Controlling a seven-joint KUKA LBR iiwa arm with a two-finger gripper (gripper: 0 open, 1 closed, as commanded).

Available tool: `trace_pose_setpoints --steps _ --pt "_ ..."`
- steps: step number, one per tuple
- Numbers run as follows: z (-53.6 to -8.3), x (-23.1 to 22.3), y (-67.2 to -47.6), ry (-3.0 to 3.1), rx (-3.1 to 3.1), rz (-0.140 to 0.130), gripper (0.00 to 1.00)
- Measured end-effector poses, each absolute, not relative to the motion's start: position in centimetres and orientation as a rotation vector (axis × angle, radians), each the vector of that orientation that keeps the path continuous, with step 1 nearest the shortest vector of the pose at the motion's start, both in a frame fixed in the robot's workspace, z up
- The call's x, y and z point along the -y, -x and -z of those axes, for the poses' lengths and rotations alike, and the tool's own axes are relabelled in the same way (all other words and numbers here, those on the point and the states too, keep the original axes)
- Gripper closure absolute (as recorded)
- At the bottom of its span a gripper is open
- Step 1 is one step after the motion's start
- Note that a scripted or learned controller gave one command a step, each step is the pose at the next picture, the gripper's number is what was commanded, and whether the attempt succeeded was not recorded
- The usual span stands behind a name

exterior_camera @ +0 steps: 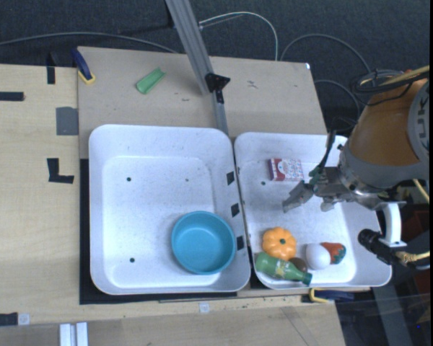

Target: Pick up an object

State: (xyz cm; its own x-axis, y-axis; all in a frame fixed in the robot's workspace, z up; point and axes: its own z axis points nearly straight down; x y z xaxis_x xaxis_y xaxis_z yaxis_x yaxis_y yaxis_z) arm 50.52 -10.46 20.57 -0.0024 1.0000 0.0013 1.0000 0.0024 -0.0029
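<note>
My gripper (308, 198) hangs over the middle of the right bin (254, 150), fingers spread apart with nothing between them. Just up and left of it lies a small red and white packet (284, 169). Below it, near the bin's front, sit an orange pumpkin-shaped toy (279, 242), a green bottle-like toy (280, 268) and a white and red toy (323, 254). A blue bowl (202, 241) rests in the front right corner of the left bin (115, 143).
A grey pole (193, 38) slants across the bench behind the bins, ending in a black clamp (216, 82). A green block (149, 81) lies on the bench at the back left. Cables trail behind the bench.
</note>
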Motion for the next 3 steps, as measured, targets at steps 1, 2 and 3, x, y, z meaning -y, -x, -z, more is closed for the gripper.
trace_pose_setpoints --steps 1,2,3 --pt "-20.6 10.5 -50.5 2.218 2.222 -0.002 0.0" --pt "-15.0 11.4 -50.3 2.217 2.217 -0.008 0.0" --pt "-10.5 11.2 -49.7 2.216 2.217 -0.006 0.0"
